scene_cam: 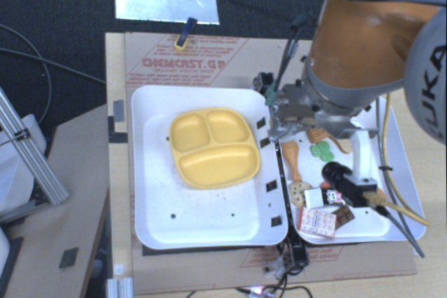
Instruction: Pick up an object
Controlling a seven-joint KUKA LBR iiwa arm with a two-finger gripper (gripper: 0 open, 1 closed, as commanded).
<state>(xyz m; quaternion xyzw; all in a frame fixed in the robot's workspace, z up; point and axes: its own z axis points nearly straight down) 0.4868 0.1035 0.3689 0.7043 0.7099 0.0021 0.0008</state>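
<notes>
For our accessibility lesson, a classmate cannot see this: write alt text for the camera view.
A grey robot arm with an orange band hangs over the right bin of small items; the left bin holds a yellow divided plate.

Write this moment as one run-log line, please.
gripper: over right bin | right bin: cookie, packet, green piece | left bin: yellow plate | grasp: cannot tell

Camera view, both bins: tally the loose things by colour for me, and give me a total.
Yellow: 1, divided plate
Tan: 3, drumstick-shaped piece, piece beside the arm, speckled round piece
Green: 1, small piece
Red and white: 1, box
Dark brown: 1, chunk
Total: 7 visible; the arm covers part of the right bin.
</notes>
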